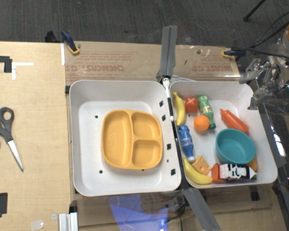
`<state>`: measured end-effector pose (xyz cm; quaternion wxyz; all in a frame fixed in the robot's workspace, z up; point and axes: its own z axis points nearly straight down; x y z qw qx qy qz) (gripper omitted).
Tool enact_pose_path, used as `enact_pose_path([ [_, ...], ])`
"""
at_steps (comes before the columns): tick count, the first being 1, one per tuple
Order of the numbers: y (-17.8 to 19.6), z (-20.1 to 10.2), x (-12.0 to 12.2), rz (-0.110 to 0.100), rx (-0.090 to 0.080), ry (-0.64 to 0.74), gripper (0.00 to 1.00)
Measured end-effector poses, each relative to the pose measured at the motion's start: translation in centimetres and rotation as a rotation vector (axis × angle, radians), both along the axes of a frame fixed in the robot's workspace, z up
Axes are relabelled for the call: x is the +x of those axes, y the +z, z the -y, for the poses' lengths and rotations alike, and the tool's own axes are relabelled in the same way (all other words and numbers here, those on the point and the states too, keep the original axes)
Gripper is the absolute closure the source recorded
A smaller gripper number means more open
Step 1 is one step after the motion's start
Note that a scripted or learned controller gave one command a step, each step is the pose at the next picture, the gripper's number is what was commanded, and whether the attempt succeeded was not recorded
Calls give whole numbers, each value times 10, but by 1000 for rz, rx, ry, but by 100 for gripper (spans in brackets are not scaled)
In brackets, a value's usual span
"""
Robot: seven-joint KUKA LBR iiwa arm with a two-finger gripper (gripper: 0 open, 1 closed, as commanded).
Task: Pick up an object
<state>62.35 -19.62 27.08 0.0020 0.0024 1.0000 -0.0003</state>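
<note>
- The gripper point(258, 89) sits at the far right rim of the right bin point(267, 143), over the bin's upper right corner; metal parts and cables blur together there, so I cannot tell how it is set.
- No object is seen held at the gripper, so I judge the pick not yet made.
- The right bin holds all the candidate objects: an orange carrot-like toy point(233, 121), a teal bowl point(235, 146), an orange ball point(201, 123), a green bottle point(205, 110), a red toy pepper point(191, 104), a blue bottle point(186, 141), two bananas point(179, 109), a wedge of toy cheese point(201, 164) and a black-and-white carton point(237, 172).
- The left bin point(82, 143) carries a yellow divided plate point(132, 139), well apart from the gripper.
- The nearest object to the gripper is the carrot-like toy, which lies just down and to the view's left of it, inside the bin.
- Its long axis runs on a slant, from upper left to lower right in the view, its lower end close to the teal bowl's rim.
- A grasp there likely calls for the arm to come inward and down, closing across the toy's narrow width, not along its length.
- The teal bowl is next nearest, lower in the view; its upright rim may also offer a hold.
- The crowding of bowl, ball and green bottle could cause a nudge or a slip.
- A pair of scissors point(7, 134) lies on the bench at far left.
</note>
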Motion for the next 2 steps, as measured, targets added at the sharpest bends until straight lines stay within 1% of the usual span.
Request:
enact_pose_path([
  [1,-126,-11,30,-1,1,-74,0],
  [2,-178,-35,-22,0,1,-146,0],
])
